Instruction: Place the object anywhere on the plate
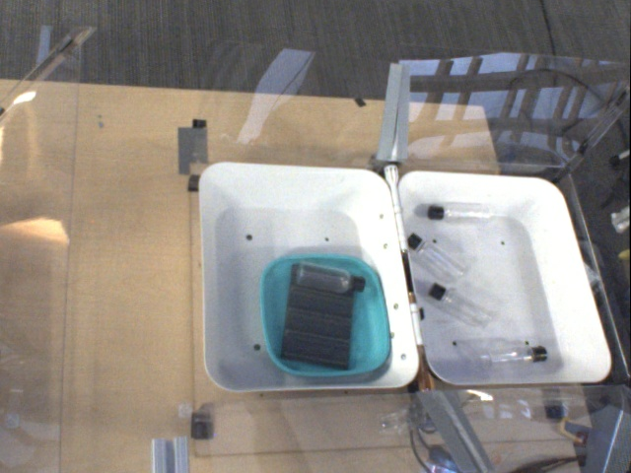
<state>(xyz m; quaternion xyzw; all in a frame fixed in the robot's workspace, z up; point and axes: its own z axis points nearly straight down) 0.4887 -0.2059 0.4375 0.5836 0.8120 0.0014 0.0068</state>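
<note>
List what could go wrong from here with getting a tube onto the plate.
1. The clear tubes in the right bin are nearly see-through against the white floor, so a grasp may miss or slip.
2. The teal plate in the left bin already bears a dark ridged block and a tube, so little bare surface remains; a round tube might roll off.
3. One tube lies near the bin's front wall, awkward for fingers.

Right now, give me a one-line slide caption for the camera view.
Capped clear tube lying on dark ridged block in teal plate, left white bin; four clear tubes in right bin.
</note>
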